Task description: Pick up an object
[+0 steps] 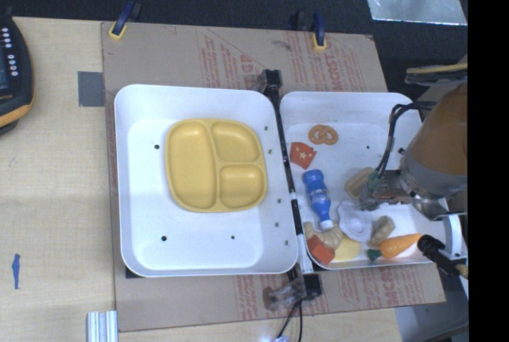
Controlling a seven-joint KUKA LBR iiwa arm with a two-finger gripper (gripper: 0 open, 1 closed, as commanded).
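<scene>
The right bin [342, 99] holds several small objects. A brown pretzel [323, 135] and a red piece [301, 154] lie near its far left. A blue bottle [317, 196] lies along the left wall. At the front sit a red and yellow fruit piece [322, 249], a clear plastic item [354, 219] and an orange carrot [400, 246]. My gripper [367, 193] reaches down from the right into the middle of this bin, over a tan object [358, 180] and just above the clear item. The wrist hides its tips.
The left bin [143, 173] holds a yellow divided plate [215, 164]. A black divider strip [282, 165] runs between the bins. The grey and orange arm [441, 149] covers the right bin's right side. A pendant [12, 70] lies at the far left.
</scene>
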